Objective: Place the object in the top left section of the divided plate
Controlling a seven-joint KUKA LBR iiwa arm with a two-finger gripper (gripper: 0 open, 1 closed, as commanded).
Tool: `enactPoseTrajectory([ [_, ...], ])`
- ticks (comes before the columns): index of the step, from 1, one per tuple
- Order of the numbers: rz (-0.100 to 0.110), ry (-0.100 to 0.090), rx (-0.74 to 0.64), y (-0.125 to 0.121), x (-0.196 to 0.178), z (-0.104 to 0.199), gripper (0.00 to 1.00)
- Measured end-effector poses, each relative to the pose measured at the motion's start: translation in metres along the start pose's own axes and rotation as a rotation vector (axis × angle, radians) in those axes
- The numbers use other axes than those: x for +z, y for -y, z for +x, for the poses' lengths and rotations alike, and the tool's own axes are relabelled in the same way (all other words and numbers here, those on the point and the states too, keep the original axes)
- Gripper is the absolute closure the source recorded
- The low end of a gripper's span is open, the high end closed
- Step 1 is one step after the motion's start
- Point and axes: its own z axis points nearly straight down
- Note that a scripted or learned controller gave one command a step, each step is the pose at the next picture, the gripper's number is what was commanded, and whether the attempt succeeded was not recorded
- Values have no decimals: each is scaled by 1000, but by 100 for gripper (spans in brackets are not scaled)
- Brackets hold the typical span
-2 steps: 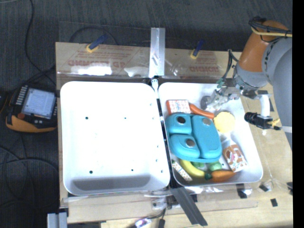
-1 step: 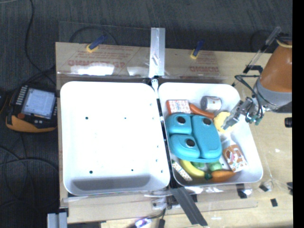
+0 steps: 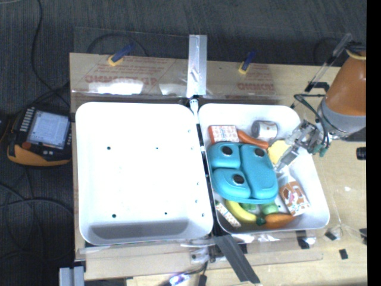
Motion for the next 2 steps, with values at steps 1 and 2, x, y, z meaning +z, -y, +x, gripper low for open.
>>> enactPoseTrajectory([
  [1,0,0,0,0,0,0,0],
  [2,0,0,0,0,0,0,0],
])
